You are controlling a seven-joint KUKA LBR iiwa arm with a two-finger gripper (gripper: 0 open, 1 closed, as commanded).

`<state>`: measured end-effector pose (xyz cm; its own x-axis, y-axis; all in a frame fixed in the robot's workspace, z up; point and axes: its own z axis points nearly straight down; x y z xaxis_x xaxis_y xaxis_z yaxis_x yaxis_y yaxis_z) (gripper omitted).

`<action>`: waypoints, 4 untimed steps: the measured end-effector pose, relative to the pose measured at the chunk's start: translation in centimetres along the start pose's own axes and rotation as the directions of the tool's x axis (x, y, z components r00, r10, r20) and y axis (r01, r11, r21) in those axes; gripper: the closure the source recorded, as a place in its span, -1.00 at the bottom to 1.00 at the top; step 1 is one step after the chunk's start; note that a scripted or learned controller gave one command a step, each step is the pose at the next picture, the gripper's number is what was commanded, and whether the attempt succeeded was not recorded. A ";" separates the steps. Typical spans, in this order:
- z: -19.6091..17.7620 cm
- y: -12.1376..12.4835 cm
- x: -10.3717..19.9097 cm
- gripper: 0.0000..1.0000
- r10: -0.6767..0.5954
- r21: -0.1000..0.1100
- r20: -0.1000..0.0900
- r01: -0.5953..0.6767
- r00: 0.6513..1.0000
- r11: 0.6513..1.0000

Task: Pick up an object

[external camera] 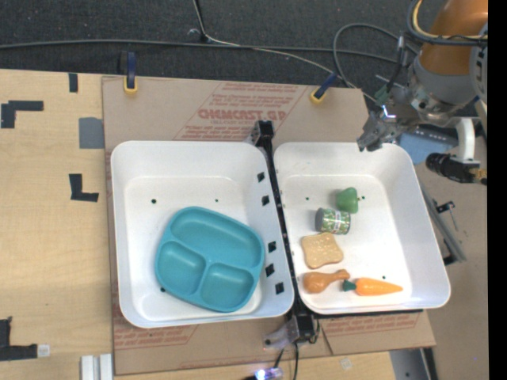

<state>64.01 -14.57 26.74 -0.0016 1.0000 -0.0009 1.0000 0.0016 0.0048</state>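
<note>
Right bin (412, 212) has lots of open floor along its far edge and left wall. The green pepper (348, 199), can (333, 221), toast (322, 249), drumstick (324, 280) and carrot (375, 287) crowd the near-middle. Teal tray (208, 258) hogs the left bin (135, 212).

One fixed cam, mounted high above bench (47, 212), looking down at a slant, far edge w/ dark backdrop at top of frame, near edge at bottom. Set far enough back to take in both bins whole, left bin (127, 172) and right bin (412, 188), side by side mid-frame, plus cardboard (238, 109) under them, bare wood to the left, clamps (129, 81) along the far edge. Arm (451, 46) entering from upper right, cropped by frame edge; no second view, so no overlap to give.
</note>
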 end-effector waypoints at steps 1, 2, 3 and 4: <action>1.3 -2.7 4.1 1.00 -0.002 0.008 -0.002 0.002 1.000 1.000; 2.6 -5.2 8.5 1.00 -0.002 0.009 -0.002 0.002 1.000 1.000; 4.1 -7.2 13.3 1.00 -0.003 0.008 -0.002 0.003 1.000 1.000; 3.9 -8.3 17.8 1.00 -0.004 0.008 -0.002 0.004 1.000 1.000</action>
<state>55.68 3.25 22.74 -0.0060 1.0000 0.0013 1.0000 0.0060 -0.0028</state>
